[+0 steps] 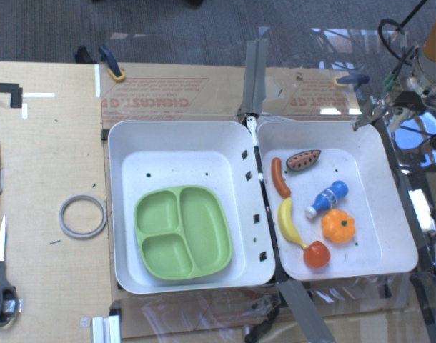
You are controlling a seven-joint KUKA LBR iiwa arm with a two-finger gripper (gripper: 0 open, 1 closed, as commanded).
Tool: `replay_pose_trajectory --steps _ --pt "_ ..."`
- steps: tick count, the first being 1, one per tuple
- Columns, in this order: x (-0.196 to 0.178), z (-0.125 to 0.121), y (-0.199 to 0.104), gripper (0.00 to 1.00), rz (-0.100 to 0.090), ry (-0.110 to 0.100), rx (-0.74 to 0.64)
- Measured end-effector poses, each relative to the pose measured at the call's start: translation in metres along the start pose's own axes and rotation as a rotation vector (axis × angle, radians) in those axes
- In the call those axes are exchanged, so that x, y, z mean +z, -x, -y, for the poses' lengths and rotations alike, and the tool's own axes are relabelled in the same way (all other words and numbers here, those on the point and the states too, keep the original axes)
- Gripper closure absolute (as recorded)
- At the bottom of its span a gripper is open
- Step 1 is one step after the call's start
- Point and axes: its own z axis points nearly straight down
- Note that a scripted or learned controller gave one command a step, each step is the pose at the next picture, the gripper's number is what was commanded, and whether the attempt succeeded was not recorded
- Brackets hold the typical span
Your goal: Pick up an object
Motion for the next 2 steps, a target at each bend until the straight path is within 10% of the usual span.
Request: replay_pose_trajectory --steps 1,2 --pt "0.134 0.025 -0.06 0.0 0.0 -0.001 -0.002" --pt "0.149 0.074 -0.104 0.0 0.0 -0.001 0.001"
